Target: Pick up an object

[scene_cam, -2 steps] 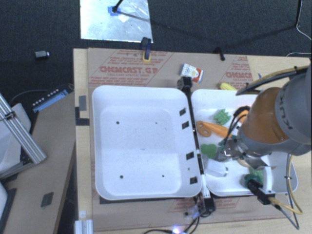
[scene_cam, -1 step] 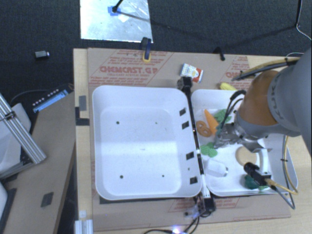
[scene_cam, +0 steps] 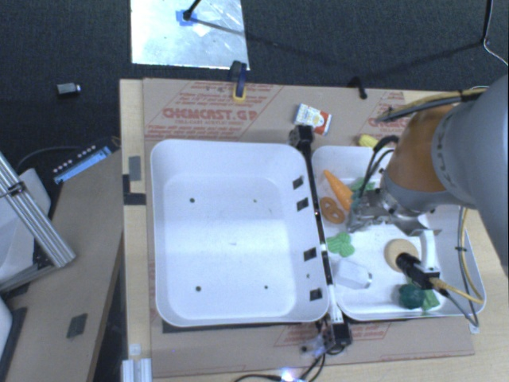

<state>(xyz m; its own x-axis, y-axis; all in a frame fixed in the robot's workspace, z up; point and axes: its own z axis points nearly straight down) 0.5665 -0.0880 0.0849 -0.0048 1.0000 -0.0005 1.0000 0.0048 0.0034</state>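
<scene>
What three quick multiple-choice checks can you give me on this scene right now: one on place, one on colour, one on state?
1. Where do the loose objects lie?
A. left bin
B. right bin
C. floor

2. What colour is the carrot-shaped piece?
A. orange
B. blue
C. black

3. What holds the two bins?
A. a wire shelf
B. a bench
C. a cart

Answers:
1 B: the carrot-shaped piece, green piece and tan disc all sit in the right bin.
2 A: it reads plainly orange.
3 B: the left bin and the right one rest side by side on the bench.
</scene>
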